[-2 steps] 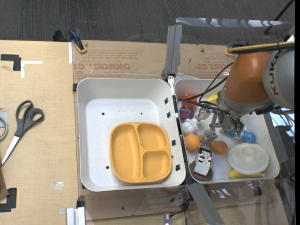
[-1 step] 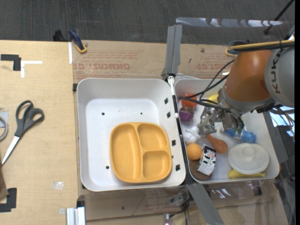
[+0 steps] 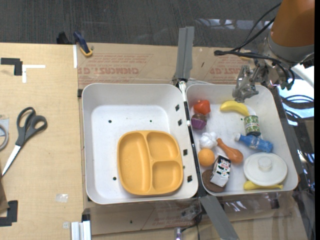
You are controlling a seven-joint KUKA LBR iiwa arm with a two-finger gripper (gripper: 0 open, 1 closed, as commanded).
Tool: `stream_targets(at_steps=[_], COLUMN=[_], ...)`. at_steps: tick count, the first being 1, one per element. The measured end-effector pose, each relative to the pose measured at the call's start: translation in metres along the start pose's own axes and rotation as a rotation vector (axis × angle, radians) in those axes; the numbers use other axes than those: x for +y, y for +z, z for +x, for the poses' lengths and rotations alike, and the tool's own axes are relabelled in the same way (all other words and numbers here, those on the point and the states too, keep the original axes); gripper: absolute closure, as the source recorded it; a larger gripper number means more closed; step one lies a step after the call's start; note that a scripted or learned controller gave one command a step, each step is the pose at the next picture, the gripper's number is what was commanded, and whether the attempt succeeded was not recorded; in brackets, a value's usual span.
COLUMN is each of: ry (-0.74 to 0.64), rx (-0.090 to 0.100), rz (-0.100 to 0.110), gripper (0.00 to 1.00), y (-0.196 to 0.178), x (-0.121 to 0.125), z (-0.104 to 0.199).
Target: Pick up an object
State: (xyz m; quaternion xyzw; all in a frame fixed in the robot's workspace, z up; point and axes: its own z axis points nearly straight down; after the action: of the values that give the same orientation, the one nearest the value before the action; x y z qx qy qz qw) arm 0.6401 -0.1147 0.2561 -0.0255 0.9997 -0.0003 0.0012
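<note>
My gripper [image 3: 245, 88] hangs over the back edge of the right bin [image 3: 278, 115], just above and to the right of a yellow banana [image 3: 235, 107]. Nothing shows in its grasp. The bin holds several small items: a red tomato [image 3: 202, 107], a purple piece [image 3: 198, 122], a green-labelled bottle [image 3: 252, 125], a blue bottle [image 3: 256, 143], a drumstick [image 3: 230, 151], an orange [image 3: 206, 157], a small milk carton [image 3: 221, 170] and a white lidded bowl [image 3: 265, 168]. A second yellow piece [image 3: 262, 186] lies at the bin's front.
The left bin [image 3: 100, 134] holds a yellow divided plate [image 3: 150, 162]. Scissors [image 3: 25, 129] lie on the wooden bench at far left. A blue and yellow clamp [image 3: 82, 43] sits at the back. Black cables [image 3: 250, 39] trail from the arm.
</note>
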Motion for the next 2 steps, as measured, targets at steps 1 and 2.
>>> stream_targets(at_steps=[1,2], ry=[-0.273,-0.203], rx=[0.000,0.004], rz=[-0.001,-0.003], gripper=[1.00,1.00], y=[0.164,0.166], x=[-0.058,-0.015], z=[0.031,0.142])
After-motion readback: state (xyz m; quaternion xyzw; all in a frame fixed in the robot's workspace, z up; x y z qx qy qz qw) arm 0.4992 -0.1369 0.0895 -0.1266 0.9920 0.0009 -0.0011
